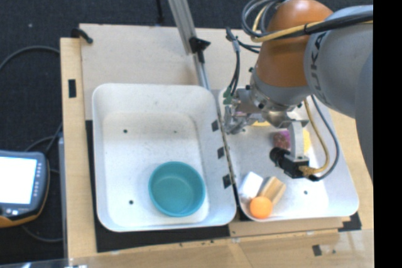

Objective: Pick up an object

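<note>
My gripper [233, 117] hangs over the left edge of the right bin [339, 198], close to the wall shared with the left bin [113, 110]. The grey arm with its orange band [290, 41] covers the back of the right bin. In that bin's front left corner lie a white block [251, 184], a tan wooden block [272, 187] and an orange ball [261, 207], all well in front of the gripper. A pink object [282, 137] and a yellow object [306, 142] lie right of the gripper, partly under the arm. A teal bowl [177, 188] sits at the front of the left bin.
A black part with cables [287, 161] hangs from the arm over the right bin's middle. A slanted metal rail [179, 3] runs from the top of the view down to the bins' shared wall. A handheld screen [19, 185] lies off the bench at the left.
</note>
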`<state>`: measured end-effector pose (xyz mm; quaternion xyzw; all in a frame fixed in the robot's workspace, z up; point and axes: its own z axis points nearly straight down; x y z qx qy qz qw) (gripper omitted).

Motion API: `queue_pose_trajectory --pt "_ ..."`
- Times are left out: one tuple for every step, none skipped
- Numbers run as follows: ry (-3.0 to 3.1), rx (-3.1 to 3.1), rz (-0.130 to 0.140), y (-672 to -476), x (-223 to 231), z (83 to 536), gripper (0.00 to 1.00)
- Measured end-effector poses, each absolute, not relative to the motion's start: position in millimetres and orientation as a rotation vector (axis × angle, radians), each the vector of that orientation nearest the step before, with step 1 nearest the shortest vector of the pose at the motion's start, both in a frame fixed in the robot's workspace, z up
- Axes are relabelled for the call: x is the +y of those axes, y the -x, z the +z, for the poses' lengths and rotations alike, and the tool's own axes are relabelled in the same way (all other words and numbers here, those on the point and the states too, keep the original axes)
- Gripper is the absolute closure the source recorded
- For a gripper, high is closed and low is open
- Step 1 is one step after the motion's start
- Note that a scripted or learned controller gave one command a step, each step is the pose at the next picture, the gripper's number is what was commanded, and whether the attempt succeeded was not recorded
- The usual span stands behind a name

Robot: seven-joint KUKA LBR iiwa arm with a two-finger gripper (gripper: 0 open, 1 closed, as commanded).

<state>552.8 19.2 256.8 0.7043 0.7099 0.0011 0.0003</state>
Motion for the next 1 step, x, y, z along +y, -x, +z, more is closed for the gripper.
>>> queue_pose_trajectory --pt "-2.212 2.231 0.003 -554.6 72.2 262.7 1.00"
